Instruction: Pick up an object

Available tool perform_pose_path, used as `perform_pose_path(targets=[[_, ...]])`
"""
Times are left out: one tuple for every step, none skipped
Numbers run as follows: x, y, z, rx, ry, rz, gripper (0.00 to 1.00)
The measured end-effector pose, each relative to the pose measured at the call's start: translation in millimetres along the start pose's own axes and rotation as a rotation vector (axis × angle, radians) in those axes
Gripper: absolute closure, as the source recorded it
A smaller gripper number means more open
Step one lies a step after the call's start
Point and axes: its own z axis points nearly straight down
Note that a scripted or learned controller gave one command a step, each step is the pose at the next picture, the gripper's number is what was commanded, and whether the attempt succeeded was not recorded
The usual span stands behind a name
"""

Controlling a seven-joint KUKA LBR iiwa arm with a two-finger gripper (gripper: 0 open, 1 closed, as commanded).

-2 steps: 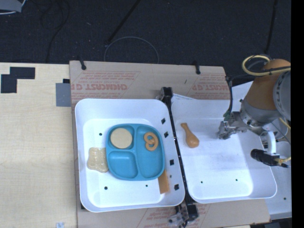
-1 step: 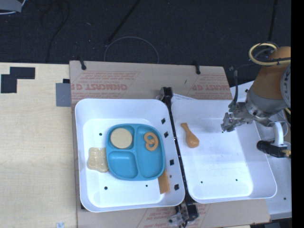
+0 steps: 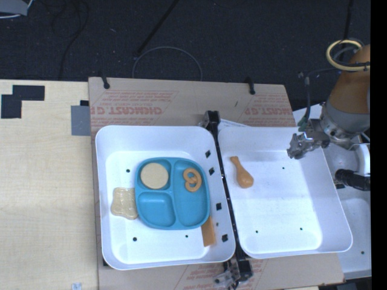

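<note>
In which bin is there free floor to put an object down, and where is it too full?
The right bin is mostly bare: only a wooden spoon lies near the divider, with free floor between it and the tool. The left bin is crowded by the blue tray, bread slice and wooden stick.

Robotics lab: bench-mounted white bins, loose cables.

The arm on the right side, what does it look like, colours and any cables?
The arm has an orange section above a grey metal wrist. A yellowish cable loop sits near its top, and dark cables run beside it. The gripper at its end is small, grey metal.
</note>
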Motion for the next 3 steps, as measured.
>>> perform_pose_path(targets=[[-1,0,-27,0.001,0.0,0.0,1.0],[53,-2,-20,0.006,0.003,-0.002,1.0],[95,2,-22,0.006,0.002,-0.001,1.0]])
